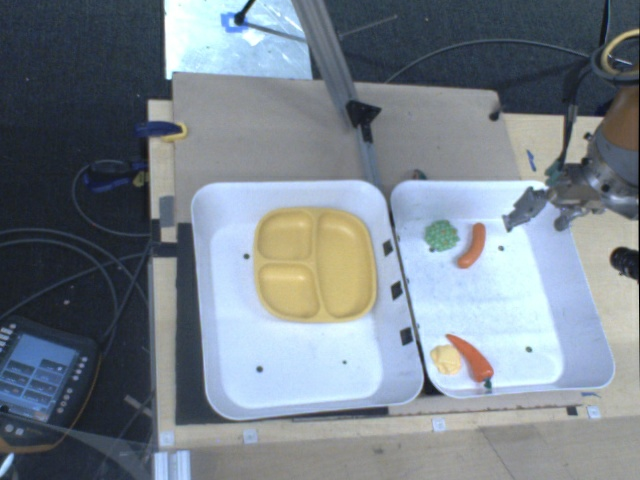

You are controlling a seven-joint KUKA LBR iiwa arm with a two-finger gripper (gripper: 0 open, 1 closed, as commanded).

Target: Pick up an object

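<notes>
Single fixed camera above bench (pixel 330 118), looking down at slant on both bins (pixel 300 368).

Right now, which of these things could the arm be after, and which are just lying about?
For the job: gripper, broccoli, sausage, red pepper, yellow lump, right bin.

Lying about: yellow plate, left bin, handheld screen, floor cables.

My arm (pixel 622 128) runs off the right edge, and the small yellow piece (pixel 446 360) beside the chili (pixel 470 356) is too blurred to name.
</notes>
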